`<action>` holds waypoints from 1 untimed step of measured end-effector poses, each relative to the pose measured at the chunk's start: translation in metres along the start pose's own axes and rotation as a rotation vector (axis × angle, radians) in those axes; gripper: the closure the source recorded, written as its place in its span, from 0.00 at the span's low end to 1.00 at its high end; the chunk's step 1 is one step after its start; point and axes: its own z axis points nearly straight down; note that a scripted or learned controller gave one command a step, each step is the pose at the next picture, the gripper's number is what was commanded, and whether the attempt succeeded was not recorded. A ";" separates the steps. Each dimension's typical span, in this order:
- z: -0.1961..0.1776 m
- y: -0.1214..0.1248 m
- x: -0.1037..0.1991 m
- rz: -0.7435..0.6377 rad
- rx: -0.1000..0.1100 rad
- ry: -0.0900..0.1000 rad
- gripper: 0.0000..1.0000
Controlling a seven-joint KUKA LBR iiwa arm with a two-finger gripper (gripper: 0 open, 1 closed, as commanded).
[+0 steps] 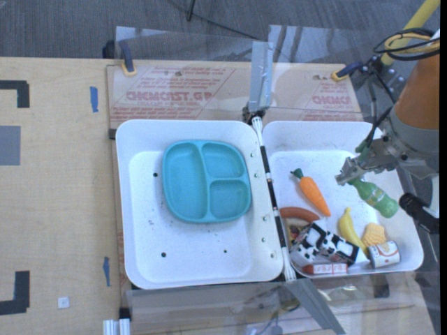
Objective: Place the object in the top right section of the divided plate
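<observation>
A teal divided plate (207,181) lies in the left bin (140,243), with one long section on its left and two smaller ones on its right. My gripper (351,172) hangs over the right bin (328,145), near its back right part. Just below it lies a green bottle (375,197), whose cap end points up toward the gripper; I cannot tell whether the two touch. An orange carrot (312,192) lies to the left of the gripper.
The front of the right bin holds a red sausage (299,213), a yellow banana (349,228), a black-and-white cow toy (323,243), a small can (383,254) and a yellow piece (374,233). A metal divider (269,187) separates the bins. Cables (391,54) hang at the back right.
</observation>
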 end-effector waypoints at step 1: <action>-0.104 -0.006 0.012 -0.085 0.002 0.000 1.00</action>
